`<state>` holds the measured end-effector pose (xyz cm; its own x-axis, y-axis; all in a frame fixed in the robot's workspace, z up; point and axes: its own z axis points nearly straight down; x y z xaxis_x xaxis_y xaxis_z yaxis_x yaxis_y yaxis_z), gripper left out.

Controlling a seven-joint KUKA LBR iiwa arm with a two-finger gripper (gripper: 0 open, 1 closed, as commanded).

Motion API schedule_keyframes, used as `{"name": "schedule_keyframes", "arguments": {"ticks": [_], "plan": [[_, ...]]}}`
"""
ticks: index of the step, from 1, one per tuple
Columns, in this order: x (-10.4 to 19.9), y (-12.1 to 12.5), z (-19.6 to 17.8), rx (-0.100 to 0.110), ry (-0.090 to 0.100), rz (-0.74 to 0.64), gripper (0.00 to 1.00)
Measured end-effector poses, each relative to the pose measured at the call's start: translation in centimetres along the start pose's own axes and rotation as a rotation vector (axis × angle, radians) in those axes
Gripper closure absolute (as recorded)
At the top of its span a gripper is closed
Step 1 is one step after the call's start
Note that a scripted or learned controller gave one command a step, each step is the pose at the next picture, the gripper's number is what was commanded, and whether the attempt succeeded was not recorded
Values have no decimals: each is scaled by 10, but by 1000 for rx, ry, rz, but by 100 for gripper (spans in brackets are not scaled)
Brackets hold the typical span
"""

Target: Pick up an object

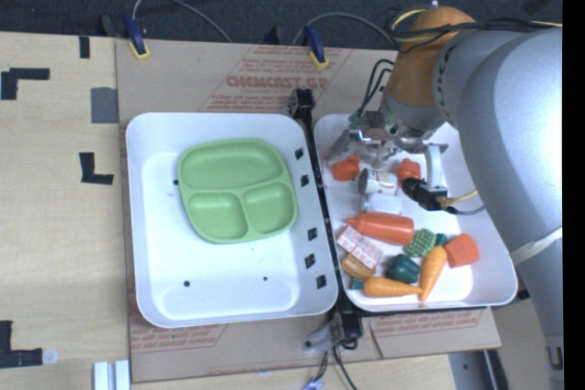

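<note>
Toy food sits in a pile in my right bin [498, 283], and I have to pick one piece. Nearest the front edge lie two toy carrots: one flat along the front [388, 289], one leaning up to the right [432, 271]. Just behind them I see a dark green piece [401, 268], a small pink-and-white packet [357, 245], a bumpy green piece [421, 242] and a red-orange block [462, 249]. Behind those lies a long red-orange piece [379, 226], pointing left to right.

My gripper [382, 167] hangs farther back over the same bin. A small orange piece [345, 168] lies just to its left and another [409, 169] just to its right, with a little white thing [377, 184] below it. I cannot tell how the gripper is set.

In the left bin [146, 224] lies a green tray with three parts [238, 189], with nothing in it.
</note>
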<state>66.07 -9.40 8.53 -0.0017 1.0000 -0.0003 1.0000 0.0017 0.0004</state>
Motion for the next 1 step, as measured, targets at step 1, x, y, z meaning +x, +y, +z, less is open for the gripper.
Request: {"name": "schedule_keyframes", "arguments": {"ticks": [1], "plan": [[-2, 8, 0, 0, 0, -1, 0]]}}
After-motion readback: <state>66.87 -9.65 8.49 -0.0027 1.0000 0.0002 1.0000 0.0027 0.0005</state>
